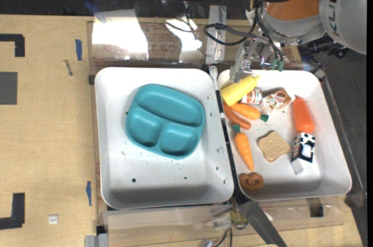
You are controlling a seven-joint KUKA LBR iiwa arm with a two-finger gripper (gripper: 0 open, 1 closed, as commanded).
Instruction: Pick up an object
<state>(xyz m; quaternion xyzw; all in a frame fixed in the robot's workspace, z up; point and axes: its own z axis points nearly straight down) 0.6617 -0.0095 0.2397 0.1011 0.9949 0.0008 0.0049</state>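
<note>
A yellow banana-shaped piece [239,90] is seen at the right bin's [335,141] far left corner, tilted; two carrots [240,114] are laid just beside it along the left edge; a third carrot [243,150] is pointed toward the near edge; a toast slice [273,146] is laid flat mid-bin; an orange-red cylinder [303,115] is placed near the right edge; a brown swirl [252,181] is set at the near left corner; a black-and-white item [303,147] is placed below the cylinder.
</note>
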